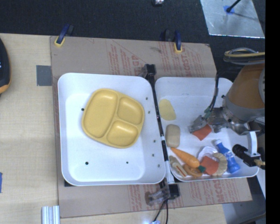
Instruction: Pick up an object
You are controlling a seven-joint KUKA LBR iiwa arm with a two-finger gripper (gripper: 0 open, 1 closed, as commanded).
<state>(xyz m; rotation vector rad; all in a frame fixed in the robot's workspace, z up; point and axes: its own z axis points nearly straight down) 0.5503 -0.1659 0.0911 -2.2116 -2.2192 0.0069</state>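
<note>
Gripper [199,123] fingers are seen lowered at right of the frame in the right bin [186,84], their spread not discernible, just beside a red block [203,133], which could be nudged aside if misaligned.

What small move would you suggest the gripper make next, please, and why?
Probably a short, straight lift. The gripper sits low in the right bin, right against a red-orange piece that lies apart from the carrot and the clutter near the bin's front. Whether the piece is actually gripped cannot be told, so a small rise would show it.
</note>
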